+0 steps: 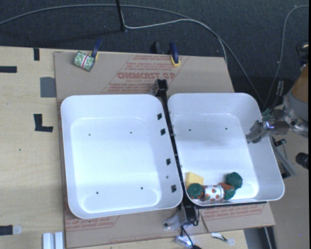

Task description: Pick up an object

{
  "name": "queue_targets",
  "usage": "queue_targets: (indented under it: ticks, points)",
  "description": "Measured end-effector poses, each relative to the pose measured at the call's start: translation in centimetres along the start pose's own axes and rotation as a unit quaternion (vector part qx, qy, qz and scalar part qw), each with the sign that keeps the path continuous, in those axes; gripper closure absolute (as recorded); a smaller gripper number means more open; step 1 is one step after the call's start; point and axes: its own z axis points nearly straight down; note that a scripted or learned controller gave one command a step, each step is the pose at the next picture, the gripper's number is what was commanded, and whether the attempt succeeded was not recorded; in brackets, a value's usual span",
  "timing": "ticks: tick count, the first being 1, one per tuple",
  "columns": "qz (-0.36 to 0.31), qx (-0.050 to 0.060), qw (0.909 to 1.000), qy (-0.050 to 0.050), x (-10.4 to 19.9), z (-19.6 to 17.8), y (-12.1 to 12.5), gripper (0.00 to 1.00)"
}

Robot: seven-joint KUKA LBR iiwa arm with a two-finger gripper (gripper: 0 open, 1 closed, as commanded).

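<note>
Objects for picking lie clustered in the near corner of the right bin (pixel 249 108), against its front wall: a yellow block (pixel 194 179), a dark green round piece (pixel 195 191), a white cylinder with red spots (pixel 213 192), an orange-brown piece (pixel 228 191) and a second green round piece (pixel 234 180). They sit touching or just beside one another, the yellow block nearest the divider between the bins, the second green piece furthest toward the arm side. The rest of the right bin floor is bare. The left bin (pixel 72 113) stands alongside, sharing the clamped middle edge.

The gripper (pixel 258 130) hangs at the right bin's far-right rim, well apart from the cluster and apparently above the wall rather than down in the bin. Nothing is seen between its fingers. Whether the jaws stand apart or together cannot be told at this resolution.

Judgement: the task is at the approach step; no grasp is made. The next move calls for travel across the bin toward the near corner, then a descent onto one piece. The crowding and the closeness of the front wall are likely to hinder finger clearance; the second green piece, on the outer side, looks the most accessible
</note>
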Motion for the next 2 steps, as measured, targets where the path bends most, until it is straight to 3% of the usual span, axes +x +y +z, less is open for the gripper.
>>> queue_targets:
  ticks: [1, 2]
  points:
    - [0.0, 0.0, 1.0, 0.0, 0.0, -5.1, 0.1, 1.0]
    - [-0.002, 0.001, 1.0, 0.001, 5.2, -5.5, 0.1, 1.0]
